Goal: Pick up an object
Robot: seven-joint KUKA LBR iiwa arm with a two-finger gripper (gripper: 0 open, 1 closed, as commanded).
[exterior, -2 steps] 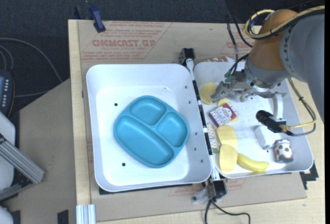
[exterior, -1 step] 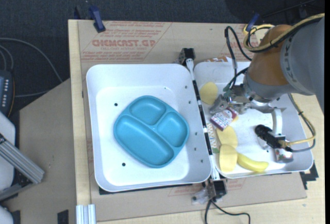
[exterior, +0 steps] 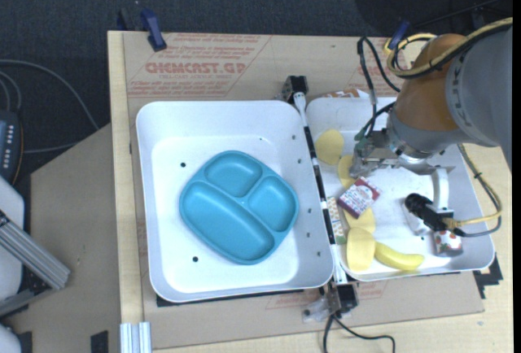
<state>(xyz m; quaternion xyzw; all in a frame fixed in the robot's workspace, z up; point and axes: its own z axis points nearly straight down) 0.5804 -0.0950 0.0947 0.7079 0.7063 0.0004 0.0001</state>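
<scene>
1. A small purple-and-white packet [exterior: 356, 198] is being treated here as the likeliest object to be picked, since it is lying closest to the tool. It is resting on the floor of the right bin [exterior: 391, 221], near that bin's left wall, and is not being lifted.
2. The gripper [exterior: 368, 158] is being held over the right bin, just beyond the packet towards the far wall. Nothing is being shown gripped in it, and whether its jaws are apart or together cannot be told from this slant.
3. Other candidates are being offered in the same bin: a pale yellow piece [exterior: 329, 145] beside the gripper, a yellow lump [exterior: 361, 244] just below the packet, and a banana [exterior: 397, 259] touching that lump near the front wall.
4. The grey arm [exterior: 456, 91] is being reached in from the right, with its orange band above the wrist.
5. A blue divided plate [exterior: 238, 205] is lying alone in the left bin [exterior: 163, 132], well apart from the gripper.
6. Progress is being judged as early: a position over the objects is being taken, while the grasp and the lift are not yet done.
</scene>
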